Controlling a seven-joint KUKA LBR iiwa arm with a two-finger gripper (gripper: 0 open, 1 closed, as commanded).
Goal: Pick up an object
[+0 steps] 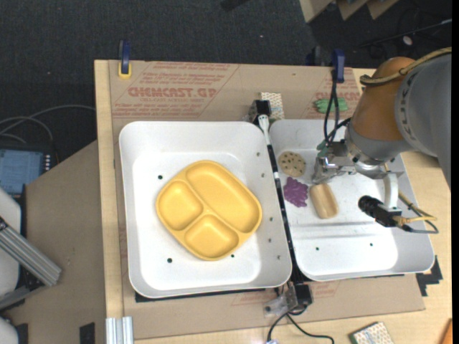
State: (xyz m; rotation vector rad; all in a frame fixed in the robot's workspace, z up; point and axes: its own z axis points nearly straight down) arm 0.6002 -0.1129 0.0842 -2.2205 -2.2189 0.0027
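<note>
Two white bins (136, 213) are borne by a cardboard-covered surface (179, 84) above dark carpet (64, 20); the tool (328, 165) state cannot be told.

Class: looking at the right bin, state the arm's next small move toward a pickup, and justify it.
Probably lower the gripper slightly onto the bread roll, which lies just in front of it in the right bin. The cookie and purple grapes sit farther left.
</note>
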